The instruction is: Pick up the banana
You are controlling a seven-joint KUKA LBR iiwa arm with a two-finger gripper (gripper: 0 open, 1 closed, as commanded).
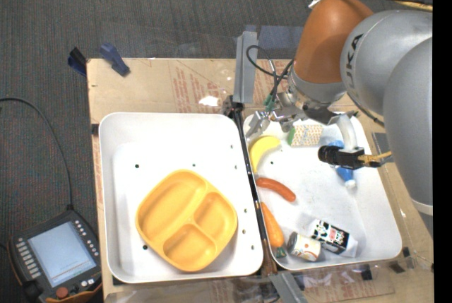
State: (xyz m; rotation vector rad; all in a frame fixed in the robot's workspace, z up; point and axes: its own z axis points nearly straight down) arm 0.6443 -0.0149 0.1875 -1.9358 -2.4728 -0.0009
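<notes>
The banana [264, 148] is seen in the right bin [381, 224], by its left wall at the far end. The end effector [272, 114] hangs just above it; its opening cannot be told. A light, smooth, curved toy is judged, best gripped across the middle.

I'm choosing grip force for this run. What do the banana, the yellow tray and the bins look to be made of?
Banana: probably moulded plastic, since its yellow is smooth and even with no spots; real fruit can't be ruled out. Tray: hard plastic with a slight sheen, three moulded compartments and rounded edges. Bins: white, thin rigid plastic by the look, with rounded corners and a matte finish.
</notes>
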